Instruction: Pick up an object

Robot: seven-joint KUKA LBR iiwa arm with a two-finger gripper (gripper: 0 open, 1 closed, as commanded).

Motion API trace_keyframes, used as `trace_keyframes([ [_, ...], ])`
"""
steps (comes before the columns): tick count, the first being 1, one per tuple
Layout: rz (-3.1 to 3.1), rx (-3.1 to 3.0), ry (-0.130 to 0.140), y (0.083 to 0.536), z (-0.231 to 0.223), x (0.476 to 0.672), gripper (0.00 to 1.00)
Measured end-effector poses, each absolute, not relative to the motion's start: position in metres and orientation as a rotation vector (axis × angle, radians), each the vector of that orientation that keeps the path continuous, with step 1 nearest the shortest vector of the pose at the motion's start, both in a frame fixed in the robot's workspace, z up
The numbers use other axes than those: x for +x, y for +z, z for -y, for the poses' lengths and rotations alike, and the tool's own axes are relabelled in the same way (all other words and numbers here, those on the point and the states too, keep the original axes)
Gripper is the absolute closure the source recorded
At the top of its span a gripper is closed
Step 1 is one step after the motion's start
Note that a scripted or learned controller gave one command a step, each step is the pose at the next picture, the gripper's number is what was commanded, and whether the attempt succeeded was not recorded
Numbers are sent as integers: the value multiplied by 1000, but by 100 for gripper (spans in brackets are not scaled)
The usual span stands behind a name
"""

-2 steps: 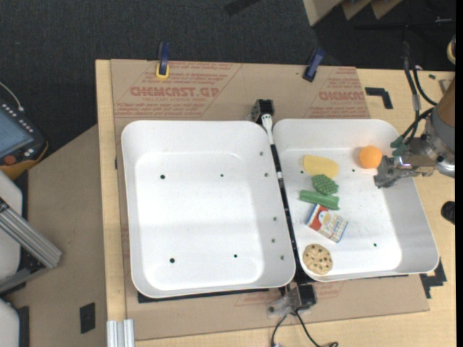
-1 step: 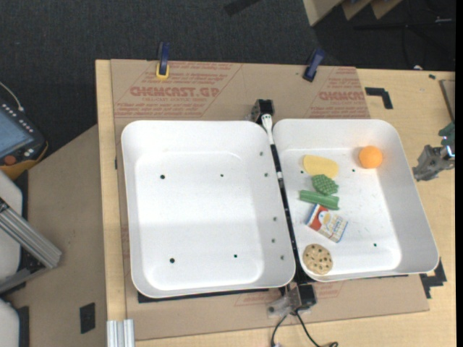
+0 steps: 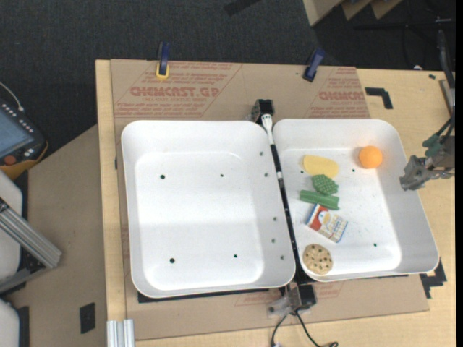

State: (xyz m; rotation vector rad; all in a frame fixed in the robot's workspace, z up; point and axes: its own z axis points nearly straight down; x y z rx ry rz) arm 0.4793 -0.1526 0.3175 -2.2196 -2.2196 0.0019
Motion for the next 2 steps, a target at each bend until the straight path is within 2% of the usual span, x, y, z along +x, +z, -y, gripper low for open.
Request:
trace_keyframes([
  [1, 2233, -2217, -8, 351, 96, 492, 100],
  [2, 2214, -2223, 5, 296, 138, 478, 100],
])
